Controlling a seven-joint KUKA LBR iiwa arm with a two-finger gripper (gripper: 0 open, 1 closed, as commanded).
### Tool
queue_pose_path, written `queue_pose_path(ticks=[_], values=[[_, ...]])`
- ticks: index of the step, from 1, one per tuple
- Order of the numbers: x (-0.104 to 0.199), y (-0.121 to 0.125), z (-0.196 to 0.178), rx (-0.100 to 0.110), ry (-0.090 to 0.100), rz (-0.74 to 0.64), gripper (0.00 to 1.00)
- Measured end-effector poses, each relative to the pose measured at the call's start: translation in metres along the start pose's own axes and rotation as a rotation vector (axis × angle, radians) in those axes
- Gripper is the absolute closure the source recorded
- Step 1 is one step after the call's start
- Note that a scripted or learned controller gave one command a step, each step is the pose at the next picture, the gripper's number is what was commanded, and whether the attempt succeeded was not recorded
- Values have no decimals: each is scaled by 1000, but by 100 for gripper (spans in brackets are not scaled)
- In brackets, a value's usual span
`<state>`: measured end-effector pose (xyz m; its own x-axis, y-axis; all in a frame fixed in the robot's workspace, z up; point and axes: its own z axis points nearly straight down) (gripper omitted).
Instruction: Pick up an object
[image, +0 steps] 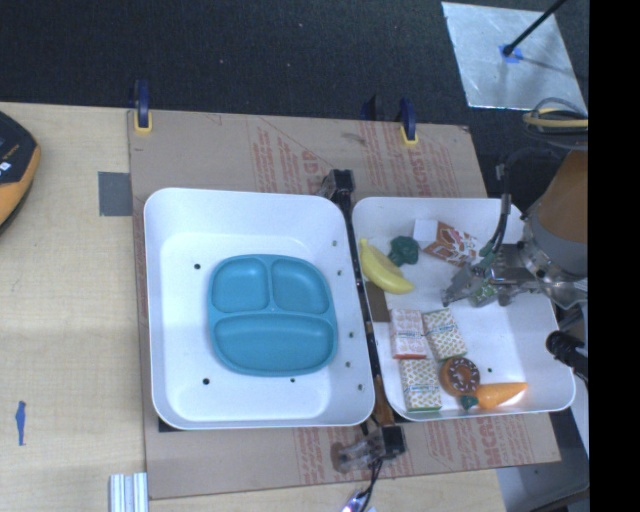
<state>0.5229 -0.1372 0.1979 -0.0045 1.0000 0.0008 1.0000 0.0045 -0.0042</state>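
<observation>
In the right bin (540, 330) lie a yellow banana (383, 270), a dark green toy (404, 249), a red and white snack packet (452, 242), several cracker packets (425, 345), a chocolate donut (460, 375) and an orange carrot (497, 396). My gripper (462, 290) reaches in from the right, low over the bin's middle. It sits just below the snack packet and above the cracker packets. Something greenish (487, 293) shows against the gripper body; I cannot make out what it is.
The left bin (170, 300) holds a blue divided plate (272, 313). A black clamp (341, 183) sits between the bins at the back. An orange and black device (12, 165) lies at the bench's far left edge.
</observation>
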Motion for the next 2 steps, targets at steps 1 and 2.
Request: queue_pose_path(ticks=[1,2], values=[[0,124,84,-22,-8,-1,0],[0,126,72,-23,-5,-1,100]])
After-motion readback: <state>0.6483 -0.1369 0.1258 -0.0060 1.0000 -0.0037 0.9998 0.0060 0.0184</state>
